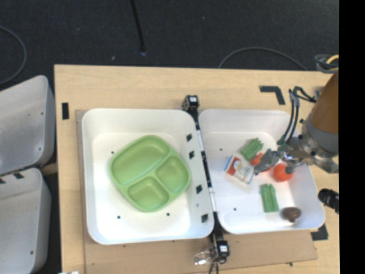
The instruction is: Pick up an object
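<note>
The gripper (pixel 272 160) is seen low in the right bin (pixel 228 124), beside a round orange-red object (pixel 282 173); its state cannot be told. Near it lie a small printed carton (pixel 239 169), its writing unreadable, two ribbed green pieces (pixel 251 149) (pixel 268 198) and a brown lump (pixel 291 214). A glossy green divided plate (pixel 150 173) lies in the left bin (pixel 91 153).

A light wooden bench (pixel 142 87) is seen from above, set on a dark carpeted floor (pixel 171 21). Thin black cables (pixel 136 21) are trailed across the floor. Two pale grey panels (pixel 23 130) are placed beside the bench's left edge.
</note>
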Controlling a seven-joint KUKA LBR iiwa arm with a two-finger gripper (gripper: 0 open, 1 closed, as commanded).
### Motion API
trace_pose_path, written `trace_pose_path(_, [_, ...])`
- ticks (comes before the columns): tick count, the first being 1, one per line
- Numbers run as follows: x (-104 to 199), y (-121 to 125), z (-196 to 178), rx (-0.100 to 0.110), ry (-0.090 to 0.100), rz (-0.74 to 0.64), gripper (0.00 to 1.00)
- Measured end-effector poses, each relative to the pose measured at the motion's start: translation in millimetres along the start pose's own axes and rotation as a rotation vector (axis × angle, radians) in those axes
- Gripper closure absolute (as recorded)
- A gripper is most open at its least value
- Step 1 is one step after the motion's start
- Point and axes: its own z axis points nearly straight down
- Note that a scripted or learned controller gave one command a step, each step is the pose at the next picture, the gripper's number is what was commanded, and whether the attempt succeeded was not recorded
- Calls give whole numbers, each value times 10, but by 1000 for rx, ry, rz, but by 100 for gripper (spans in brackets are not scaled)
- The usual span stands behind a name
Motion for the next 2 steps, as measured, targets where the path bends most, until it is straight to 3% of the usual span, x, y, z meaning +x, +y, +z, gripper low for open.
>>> trace_pose_path(1, [3,25,-65,-13,-3,-3,0])
trace_pose_path(2, [-55,51,369,-10,-3,-1,0])
